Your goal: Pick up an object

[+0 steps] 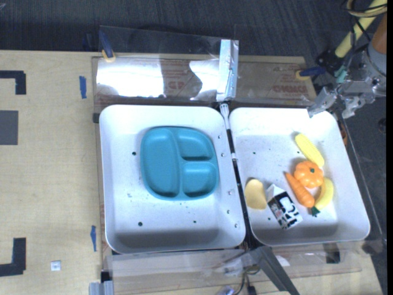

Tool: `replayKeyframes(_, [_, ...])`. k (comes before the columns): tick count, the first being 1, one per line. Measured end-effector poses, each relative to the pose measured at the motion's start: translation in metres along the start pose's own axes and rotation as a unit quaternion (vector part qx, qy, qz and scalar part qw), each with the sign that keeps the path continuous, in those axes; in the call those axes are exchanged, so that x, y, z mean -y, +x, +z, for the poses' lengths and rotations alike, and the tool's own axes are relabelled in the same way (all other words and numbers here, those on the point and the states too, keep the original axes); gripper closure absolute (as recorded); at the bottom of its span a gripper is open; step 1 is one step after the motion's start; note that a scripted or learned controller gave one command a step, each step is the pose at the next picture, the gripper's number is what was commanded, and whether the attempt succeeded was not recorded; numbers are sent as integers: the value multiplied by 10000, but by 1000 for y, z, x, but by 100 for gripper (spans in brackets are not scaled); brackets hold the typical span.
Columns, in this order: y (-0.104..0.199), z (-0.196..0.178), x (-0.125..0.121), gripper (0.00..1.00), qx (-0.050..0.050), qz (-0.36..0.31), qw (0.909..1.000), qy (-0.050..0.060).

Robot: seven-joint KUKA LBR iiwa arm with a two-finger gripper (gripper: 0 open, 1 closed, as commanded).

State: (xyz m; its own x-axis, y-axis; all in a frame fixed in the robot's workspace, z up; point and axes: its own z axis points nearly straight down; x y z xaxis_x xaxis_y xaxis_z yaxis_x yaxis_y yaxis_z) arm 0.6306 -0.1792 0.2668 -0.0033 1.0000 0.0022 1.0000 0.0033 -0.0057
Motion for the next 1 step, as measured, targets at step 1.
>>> replayKeyframes(1, [-22,116,31,0,-4,-198,9998,25])
